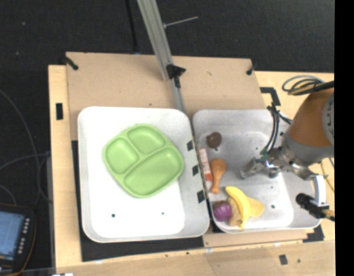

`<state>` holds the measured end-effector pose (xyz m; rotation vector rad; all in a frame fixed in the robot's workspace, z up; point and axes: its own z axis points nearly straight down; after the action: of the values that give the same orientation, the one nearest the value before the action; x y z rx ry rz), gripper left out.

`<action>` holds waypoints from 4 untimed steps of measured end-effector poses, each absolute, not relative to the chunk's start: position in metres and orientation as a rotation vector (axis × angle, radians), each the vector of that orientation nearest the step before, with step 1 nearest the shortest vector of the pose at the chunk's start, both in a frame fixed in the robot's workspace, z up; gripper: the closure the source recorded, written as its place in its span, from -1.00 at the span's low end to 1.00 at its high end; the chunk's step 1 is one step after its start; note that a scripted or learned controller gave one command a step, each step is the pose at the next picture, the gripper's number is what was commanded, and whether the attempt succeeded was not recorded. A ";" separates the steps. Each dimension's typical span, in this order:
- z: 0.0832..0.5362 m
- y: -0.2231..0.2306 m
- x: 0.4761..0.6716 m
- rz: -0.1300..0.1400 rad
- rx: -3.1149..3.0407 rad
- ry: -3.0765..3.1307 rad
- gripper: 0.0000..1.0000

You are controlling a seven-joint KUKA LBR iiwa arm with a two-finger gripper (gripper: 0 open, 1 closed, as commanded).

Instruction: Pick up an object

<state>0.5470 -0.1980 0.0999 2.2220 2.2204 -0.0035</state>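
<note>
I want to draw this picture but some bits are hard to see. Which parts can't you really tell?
- The gripper in the camera view: too small and blurred to tell how its fingers stand.
- The arm: cut off by the right edge.
- The pale thing under the banana: mostly covered by it, so unclear what it is.
- The brown lump in the right bin: too small to name.
- The screen at lower left: cut off by the edge.
</note>
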 end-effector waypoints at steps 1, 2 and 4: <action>0.112 -0.199 0.548 0.002 2.222 2.214 1.00; 0.158 -0.202 0.543 0.004 2.221 2.213 1.00; 0.254 -0.211 0.539 0.005 2.213 2.219 1.00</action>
<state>0.5393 -0.2113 0.2536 2.2126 2.2190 0.0047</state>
